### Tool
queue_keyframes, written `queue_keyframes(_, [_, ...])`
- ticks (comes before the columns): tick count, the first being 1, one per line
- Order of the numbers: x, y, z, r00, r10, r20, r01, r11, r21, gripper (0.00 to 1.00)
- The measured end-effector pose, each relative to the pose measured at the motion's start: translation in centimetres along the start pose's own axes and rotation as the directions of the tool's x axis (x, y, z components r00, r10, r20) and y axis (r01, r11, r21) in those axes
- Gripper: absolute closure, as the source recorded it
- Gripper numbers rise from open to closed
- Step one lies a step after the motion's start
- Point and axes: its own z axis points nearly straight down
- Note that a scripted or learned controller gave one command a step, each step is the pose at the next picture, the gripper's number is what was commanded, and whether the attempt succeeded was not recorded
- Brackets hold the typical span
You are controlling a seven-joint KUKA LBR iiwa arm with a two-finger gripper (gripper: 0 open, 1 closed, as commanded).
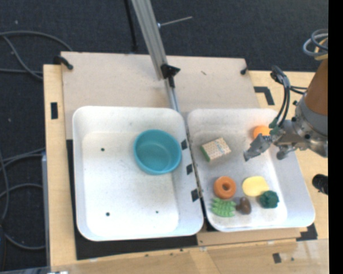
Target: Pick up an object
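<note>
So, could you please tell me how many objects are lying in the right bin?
7: a checked block at upper left, an orange ball by the gripper, an orange ring, a yellow piece, a green leafy piece, a brown piece, a dark green piece. The arm may hide more.

Grey metal hand with two slim dark-grey fingers, shiny on the upper faces. Above it, a round silver-grey wrist housing, then a wide orange-brown band. Thin black cables looped beside the wrist; pale grey coiled hose higher up.
</note>
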Motion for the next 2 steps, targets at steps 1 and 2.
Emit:
queue_keyframes(1, [0.0, 0.0, 0.0, 1.000, 0.002, 0.000, -0.002, 1.000, -0.001, 0.00])
queue_keyframes(2, [-0.2, 0.6, 4.4, 1.000, 0.005, 0.003, -0.005, 1.000, 0.005, 0.00])
